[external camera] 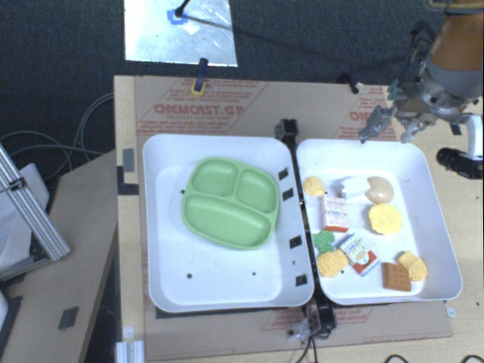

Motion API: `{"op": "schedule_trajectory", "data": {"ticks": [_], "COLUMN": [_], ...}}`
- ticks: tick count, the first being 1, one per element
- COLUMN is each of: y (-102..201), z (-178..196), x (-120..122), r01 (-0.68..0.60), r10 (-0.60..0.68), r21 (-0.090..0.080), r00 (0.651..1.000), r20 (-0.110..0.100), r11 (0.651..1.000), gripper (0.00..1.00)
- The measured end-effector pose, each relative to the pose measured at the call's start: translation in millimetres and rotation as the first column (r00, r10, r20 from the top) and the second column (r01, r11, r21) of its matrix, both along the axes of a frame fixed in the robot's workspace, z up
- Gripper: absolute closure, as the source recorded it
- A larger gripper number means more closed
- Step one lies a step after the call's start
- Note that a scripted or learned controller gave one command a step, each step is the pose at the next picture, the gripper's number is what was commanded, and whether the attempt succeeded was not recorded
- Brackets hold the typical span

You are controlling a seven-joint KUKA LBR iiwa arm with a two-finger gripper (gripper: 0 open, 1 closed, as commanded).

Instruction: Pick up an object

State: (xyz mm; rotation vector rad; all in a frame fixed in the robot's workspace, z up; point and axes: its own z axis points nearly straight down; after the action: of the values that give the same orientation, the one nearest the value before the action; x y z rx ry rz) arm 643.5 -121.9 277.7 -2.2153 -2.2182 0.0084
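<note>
- The cardboard sheet under both bins carried faint red printing; it seemed to read "CHEMCAST", with further characters too blurred to make out.
- A small red-and-white packet lay in the right bin; its label was too small to read. A second red, white and blue packet lay nearer the front.
- The arm came in from the upper right, its orange band above a grey wrist.
- The gripper hung over the far rim of the right bin, its two fingers spread apart and pointing down, with nothing between them.
- The objects lay scattered in the right bin, apart from the gripper: a beige egg shape, a yellow round, a brown waffle square, yellow crackers, a green piece, and other small toy foods.
- The left bin held a green divided plate with three compartments.
- A silver sheet with a blue mark lay on the dark floor beyond the bench.
</note>
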Motion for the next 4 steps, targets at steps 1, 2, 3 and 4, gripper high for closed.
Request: {"op": "schedule_trajectory", "data": {"ticks": [1,2,3,4], "y": [0,-7,-15,-16], "z": [7,-47,-103,-166], "x": [2,-6,-2,-2], "r01": [-0.002,0.0,0.001,0.0], "r10": [0.002,0.0,-0.001,0.0], "r21": [-0.001,-0.001,-0.001,0.0], "r00": [1.0,1.0,1.0,1.0], "r20": [0.011,0.007,0.006,0.006], "r11": [1.0,1.0,1.0,1.0], "gripper": [0.0,0.0,0.0,0.0]}}
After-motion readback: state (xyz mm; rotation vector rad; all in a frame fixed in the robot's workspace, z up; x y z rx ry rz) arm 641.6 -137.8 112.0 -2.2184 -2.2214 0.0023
